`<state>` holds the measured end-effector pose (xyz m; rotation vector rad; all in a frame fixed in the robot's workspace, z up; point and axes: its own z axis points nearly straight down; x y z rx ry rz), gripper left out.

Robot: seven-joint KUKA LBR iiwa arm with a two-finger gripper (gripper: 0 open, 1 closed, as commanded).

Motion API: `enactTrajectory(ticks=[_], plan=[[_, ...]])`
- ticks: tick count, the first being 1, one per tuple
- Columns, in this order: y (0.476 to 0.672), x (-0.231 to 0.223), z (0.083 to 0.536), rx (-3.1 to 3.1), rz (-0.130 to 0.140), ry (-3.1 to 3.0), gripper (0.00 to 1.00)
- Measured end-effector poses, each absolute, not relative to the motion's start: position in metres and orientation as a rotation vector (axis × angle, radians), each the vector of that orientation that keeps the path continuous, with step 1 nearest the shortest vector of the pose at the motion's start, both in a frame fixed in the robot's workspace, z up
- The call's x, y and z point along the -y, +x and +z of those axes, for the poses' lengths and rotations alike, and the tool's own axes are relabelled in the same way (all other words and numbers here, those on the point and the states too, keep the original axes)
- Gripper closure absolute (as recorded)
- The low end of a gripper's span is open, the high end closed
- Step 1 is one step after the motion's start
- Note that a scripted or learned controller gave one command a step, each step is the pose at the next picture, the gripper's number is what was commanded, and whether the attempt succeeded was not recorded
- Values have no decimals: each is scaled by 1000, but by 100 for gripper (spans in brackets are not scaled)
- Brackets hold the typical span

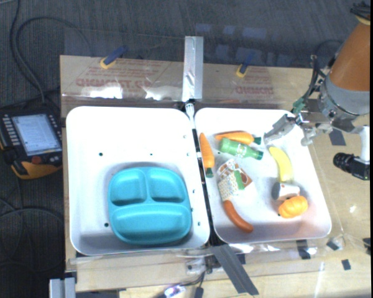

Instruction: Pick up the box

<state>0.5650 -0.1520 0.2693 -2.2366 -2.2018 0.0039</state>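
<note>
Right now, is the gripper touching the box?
Apart. The camera view shows the gripper over the right bin's upper right part, with bare white floor between it and the box, which lies mid-bin beside the green bottle.

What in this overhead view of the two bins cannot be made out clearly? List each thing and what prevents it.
1. Gripper: too small and blurred in the camera view to tell how its fingers stand.
2. Arm: cut off by the top and right edges.
3. Box: its printed label is too small to read.
4. Grey object beside the orange fruit: partly covered by the fruit and banana, so unidentifiable.
</note>
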Motion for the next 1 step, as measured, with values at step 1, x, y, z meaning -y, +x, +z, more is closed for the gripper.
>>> enactTrajectory(ticks=[1], plan=[[564,98,113,2157,2,-2279,0]])
